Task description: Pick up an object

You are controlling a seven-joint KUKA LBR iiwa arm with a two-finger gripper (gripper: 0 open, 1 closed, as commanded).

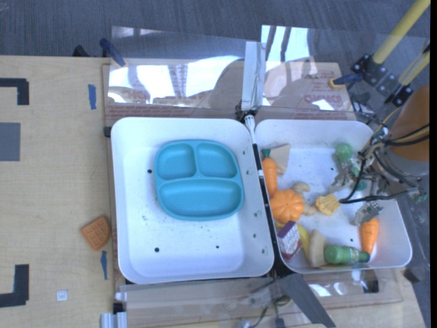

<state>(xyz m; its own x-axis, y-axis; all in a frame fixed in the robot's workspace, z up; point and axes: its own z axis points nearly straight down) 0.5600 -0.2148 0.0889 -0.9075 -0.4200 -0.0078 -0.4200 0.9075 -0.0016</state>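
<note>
1. At the far left, the wooden worktop [48, 183] carries black tape marks, blue tape strips and a small orange waffle-like toy [96, 231], which lies just outside the left bin.
2. The left bin [136, 251] holds a blue divided plate [199, 180], set flat toward the bin's upper middle, with two small compartments at the top and one long one below.
3. The right bin [396, 248] sits against the left bin, the two sharing a central seam, and holds the toy food that could be picked.
4. Along that bin's left side, an orange carrot-like piece [270, 175] lies near the seam, a tan wedge [280, 157] just above it, and an orange pumpkin [287, 205] below it.
5. Below the pumpkin, a purple and white packet [289, 240] leans at the bin's lower left.
6. Near the middle, a yellow piece [328, 204] lies just right of the pumpkin.
7. Along the lower edge, a green bottle-shaped toy [346, 255] lies on its side beside a pale piece [317, 247].
8. Farther right, a small carrot [369, 234] stands upright-looking near the bin's right wall, and a green item [343, 152] lies at the upper right.
9. The gripper [362, 183] hangs over the right part of this bin amid cables, above the small carrot; whether its fingers are apart or together cannot be told, and nothing is visibly held between them.
</note>
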